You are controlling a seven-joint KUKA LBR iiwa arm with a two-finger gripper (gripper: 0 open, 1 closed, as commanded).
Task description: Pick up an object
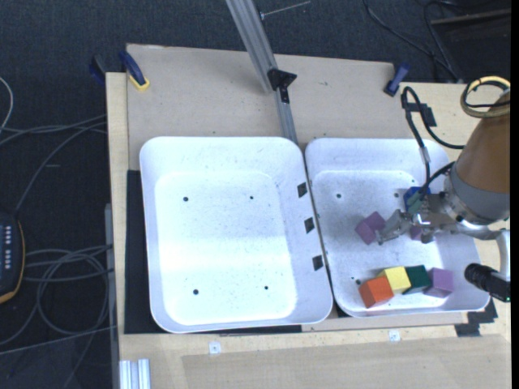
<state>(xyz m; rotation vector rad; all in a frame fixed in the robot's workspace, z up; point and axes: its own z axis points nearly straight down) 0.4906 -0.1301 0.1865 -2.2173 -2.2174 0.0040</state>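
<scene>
The arm (pixel 486 164) is being cut off by the right edge, so that only its orange band and grey wrist are being shown. The gripper (pixel 403 227) is being blurred, and whether its fingers are parted cannot be told. A small purple piece (pixel 420 233) just beside it is being partly hidden by the metal, and its shape is not being made out. The right bin (pixel 349 156) is having its far right wall covered by the arm.

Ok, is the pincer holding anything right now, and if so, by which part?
Cannot be told. The pincer is low in the right bin, right beside the purple block, but the view is too small to show a hold.
</scene>
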